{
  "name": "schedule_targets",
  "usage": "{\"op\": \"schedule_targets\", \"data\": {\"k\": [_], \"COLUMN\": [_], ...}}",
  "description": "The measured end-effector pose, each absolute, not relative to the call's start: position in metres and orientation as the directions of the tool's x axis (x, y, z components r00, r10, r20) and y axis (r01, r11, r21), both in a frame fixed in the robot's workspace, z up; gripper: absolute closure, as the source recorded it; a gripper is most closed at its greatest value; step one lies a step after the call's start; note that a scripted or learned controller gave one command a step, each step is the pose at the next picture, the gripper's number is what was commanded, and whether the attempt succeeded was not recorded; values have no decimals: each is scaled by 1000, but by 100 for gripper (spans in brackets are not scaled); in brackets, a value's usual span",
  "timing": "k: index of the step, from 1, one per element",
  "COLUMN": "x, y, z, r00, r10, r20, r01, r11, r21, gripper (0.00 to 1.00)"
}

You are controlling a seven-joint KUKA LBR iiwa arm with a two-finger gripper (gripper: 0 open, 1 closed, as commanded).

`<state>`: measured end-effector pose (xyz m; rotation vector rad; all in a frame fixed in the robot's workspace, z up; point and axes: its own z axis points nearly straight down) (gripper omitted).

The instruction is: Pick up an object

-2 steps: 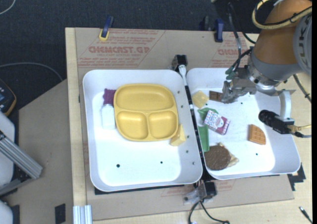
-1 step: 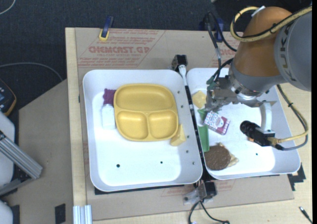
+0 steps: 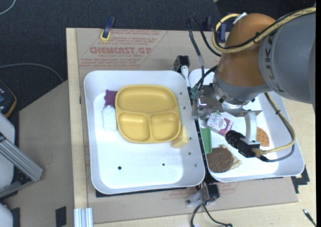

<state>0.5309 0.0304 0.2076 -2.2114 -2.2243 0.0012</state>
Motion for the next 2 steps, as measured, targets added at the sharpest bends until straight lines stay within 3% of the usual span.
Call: {"op": "schedule_targets", "data": {"k": [1,2], "x": [502,493], "y": [69,85], "z": [210,220], "r00": [-5,-3], "r10": [1000,1000], "r20": [2,1], "r01": [1000,1000], "r11": [5,3], "r21": [-5,-2], "gripper": [100,100]}}
